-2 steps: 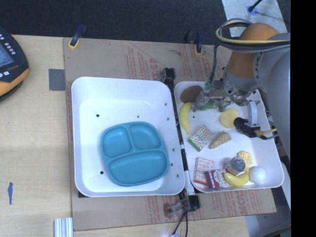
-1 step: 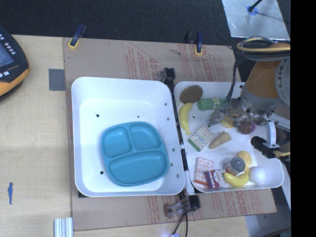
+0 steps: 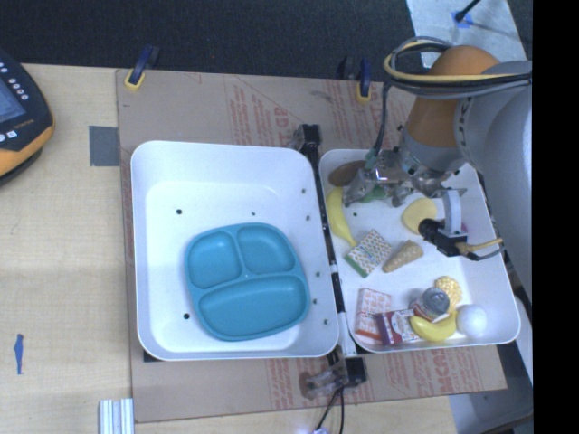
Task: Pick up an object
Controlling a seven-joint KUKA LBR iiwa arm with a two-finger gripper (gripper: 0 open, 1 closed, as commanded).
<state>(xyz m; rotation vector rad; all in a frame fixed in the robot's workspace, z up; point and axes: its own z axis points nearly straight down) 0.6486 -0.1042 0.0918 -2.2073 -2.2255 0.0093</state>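
Gripper hangs over the right bin's far end; it should drop squarely onto the banana.

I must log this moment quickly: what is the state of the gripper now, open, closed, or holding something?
Gripper: low over the far end of the right shallow white bin; open or closed cannot be told, and no object is seen in it.

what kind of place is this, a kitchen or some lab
Most likely a robot lab bench: a grey arm reaches over two white bins, toy food such as a banana fills one, and clamps pin the board.
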